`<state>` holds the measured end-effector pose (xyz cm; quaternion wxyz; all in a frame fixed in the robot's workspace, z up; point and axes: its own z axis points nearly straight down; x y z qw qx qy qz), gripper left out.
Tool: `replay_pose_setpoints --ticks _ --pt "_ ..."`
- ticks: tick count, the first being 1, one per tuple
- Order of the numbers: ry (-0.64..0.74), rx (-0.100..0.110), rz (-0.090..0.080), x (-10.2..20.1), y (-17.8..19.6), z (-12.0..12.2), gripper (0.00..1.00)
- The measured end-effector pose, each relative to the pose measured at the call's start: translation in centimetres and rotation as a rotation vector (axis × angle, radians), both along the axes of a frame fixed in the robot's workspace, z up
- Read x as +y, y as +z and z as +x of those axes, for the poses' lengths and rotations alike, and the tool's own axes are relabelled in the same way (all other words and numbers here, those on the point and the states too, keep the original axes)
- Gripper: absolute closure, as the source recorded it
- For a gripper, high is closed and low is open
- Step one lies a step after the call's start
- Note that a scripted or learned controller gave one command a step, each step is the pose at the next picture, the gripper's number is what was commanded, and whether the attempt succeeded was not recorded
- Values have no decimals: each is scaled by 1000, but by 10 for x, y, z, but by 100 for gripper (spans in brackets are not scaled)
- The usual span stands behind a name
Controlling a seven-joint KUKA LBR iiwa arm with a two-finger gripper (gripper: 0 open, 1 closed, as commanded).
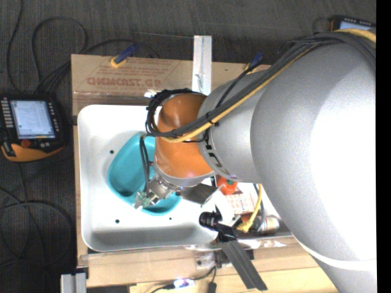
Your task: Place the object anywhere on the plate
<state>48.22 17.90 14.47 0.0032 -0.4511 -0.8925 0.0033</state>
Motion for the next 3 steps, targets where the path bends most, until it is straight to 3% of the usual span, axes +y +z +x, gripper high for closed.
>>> replay_pose_setpoints --ticks 1,2,3 --pt "1 0 1 1 0 0 0" --pt "-8 -4 -1 -69 74 12 0" --pt "-4 3 0 -67 80 12 100"
